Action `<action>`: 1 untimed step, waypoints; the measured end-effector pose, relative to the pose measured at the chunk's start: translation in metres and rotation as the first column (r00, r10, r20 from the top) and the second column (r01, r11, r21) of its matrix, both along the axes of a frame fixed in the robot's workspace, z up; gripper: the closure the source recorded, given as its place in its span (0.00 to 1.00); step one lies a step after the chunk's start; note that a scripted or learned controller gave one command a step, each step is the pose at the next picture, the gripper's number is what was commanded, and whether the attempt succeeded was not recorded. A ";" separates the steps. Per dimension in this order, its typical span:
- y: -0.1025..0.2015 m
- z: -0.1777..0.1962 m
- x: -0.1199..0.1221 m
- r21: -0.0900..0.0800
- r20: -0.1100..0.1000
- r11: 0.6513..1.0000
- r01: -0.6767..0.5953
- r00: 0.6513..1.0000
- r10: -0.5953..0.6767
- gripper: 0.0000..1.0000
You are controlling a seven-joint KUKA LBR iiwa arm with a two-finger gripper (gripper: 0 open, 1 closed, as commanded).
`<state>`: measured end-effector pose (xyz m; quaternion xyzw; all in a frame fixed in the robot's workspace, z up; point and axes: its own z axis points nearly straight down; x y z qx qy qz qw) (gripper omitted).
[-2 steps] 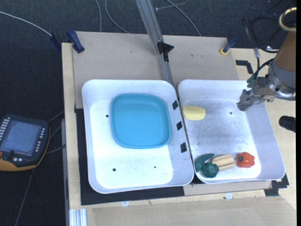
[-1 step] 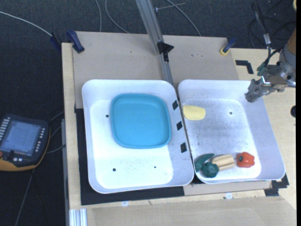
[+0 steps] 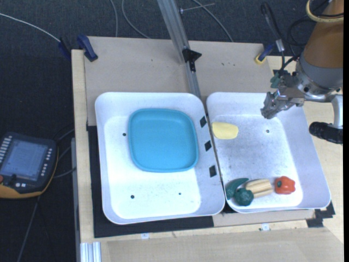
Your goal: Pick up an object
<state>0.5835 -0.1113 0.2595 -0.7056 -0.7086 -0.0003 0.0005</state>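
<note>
— Dark carpet with loose cables surrounds the bench [image 3: 136, 59]; what sits in the bins?

— A blue plate [image 3: 163, 140] lies in the left bin [image 3: 109, 201]. The right bin [image 3: 311, 168] holds a yellow piece [image 3: 224, 130] near its upper left, plus a green item [image 3: 240, 192], a tan stick [image 3: 260, 187] and a red item [image 3: 284, 185] along its near edge.

— And the gripper [image 3: 271, 109]?

— It hangs over the right bin's far edge, seemingly carrying nothing; I cannot tell how it is set.
</note>
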 end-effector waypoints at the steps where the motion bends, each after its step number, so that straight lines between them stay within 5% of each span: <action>1: 0.060 -0.002 0.007 0.000 0.001 1.000 -0.001 1.000 0.001 1.00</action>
